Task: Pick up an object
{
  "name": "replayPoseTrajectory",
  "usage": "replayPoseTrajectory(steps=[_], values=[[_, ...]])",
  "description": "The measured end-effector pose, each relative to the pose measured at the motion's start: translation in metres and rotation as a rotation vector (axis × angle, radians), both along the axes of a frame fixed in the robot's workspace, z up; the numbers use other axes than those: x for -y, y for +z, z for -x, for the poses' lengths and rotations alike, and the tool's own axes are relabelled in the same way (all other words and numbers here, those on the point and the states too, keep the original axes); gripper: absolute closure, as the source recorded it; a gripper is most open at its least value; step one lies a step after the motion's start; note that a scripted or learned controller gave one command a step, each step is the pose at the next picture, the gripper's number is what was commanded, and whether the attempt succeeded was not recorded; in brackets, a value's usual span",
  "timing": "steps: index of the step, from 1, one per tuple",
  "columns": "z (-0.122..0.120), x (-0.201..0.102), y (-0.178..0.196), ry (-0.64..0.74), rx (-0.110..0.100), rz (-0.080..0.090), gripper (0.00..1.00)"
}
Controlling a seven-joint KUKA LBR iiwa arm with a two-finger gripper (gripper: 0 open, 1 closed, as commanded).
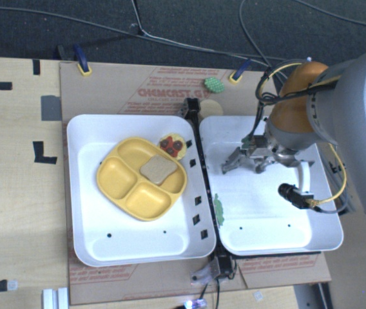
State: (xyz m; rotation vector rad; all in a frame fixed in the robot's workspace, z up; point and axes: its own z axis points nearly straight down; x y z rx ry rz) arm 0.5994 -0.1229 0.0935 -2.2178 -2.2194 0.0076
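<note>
My gripper [243,167] hangs low over the right bin [267,234], in its upper middle part. Its two fingers stand spread and open, with bare white floor between them. A small green piece [218,206] lies against this bin's left wall, below and left of the gripper. In the left bin [131,246] sits a yellow divided plate [115,176] with a tan toast-like slab [158,168] on it. A cluster of red and dark berries [172,145] rests at the plate's upper right edge.
A green knobbly object [213,84] lies on the cardboard behind the bins. A black fitting with a yellow cable [296,194] hangs from the wrist over the right bin. A black divider [199,166] runs between the bins. Cables cross the dark floor behind.
</note>
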Motion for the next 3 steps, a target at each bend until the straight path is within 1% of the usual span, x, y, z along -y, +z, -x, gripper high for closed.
replayPoseTrajectory(steps=[1, 2, 3], values=[[0.000, 0.000, -0.008, 0.001, 0.006, 0.001, 0.00], [-0.001, 0.000, 0.003, 0.001, 0.008, 0.002, 1.00], [0.003, 0.006, 0.062, 0.000, 0.010, 0.001, 1.00]])
